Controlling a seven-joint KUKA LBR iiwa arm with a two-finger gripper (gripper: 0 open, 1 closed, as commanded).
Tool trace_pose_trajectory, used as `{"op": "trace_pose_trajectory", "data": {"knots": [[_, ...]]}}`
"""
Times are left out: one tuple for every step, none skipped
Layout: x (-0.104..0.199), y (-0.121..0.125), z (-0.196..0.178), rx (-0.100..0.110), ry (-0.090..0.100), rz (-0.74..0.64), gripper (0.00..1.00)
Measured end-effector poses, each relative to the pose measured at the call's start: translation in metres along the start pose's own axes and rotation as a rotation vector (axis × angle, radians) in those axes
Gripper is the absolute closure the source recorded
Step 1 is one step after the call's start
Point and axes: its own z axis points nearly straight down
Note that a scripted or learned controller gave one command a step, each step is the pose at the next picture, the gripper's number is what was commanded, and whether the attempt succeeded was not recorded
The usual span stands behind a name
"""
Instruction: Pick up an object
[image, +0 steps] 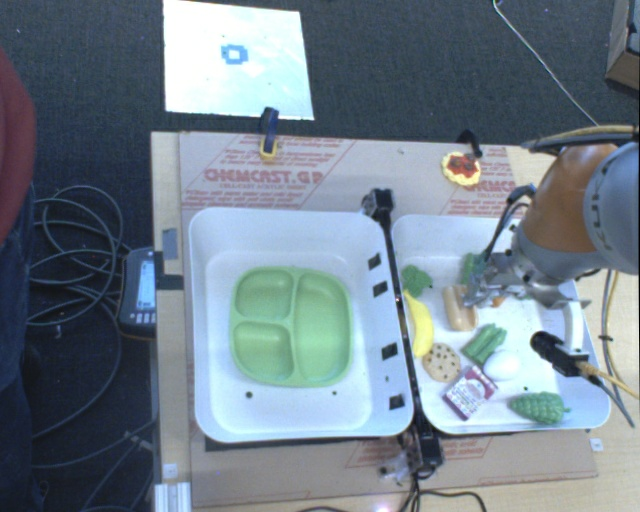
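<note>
**Right bin: hot dog under the hand**

Hot dog (458, 307) lying in the right bin (440, 235), long axis running near to far, just below and left of the hand (482, 288). Hand hovering over it, touching or apart impossible to judge; released or clenched cannot tell, wrist hiding the tips. Flanking: banana (421, 324), broccoli (415, 279), cookie (440, 362).

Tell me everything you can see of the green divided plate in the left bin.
The green divided plate is pale green, looks like plastic, a rounded square with three compartments: two on its left half, one long one on the right. It lies flat, slightly rotated, near the middle of the left bin, touching only the bin floor. Nothing lies in it.
</note>
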Motion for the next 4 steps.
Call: {"op": "trace_pose_trajectory", "data": {"knots": [[-0.032,-0.063,-0.029,0.009,0.000,0.007,1.00],[-0.029,-0.060,-0.028,0.006,0.000,0.002,0.00],[-0.003,-0.025,0.023,-0.009,-0.002,-0.002,0.00],[-0.083,0.018,-0.068,-0.007,-0.009,0.005,0.00]]}}
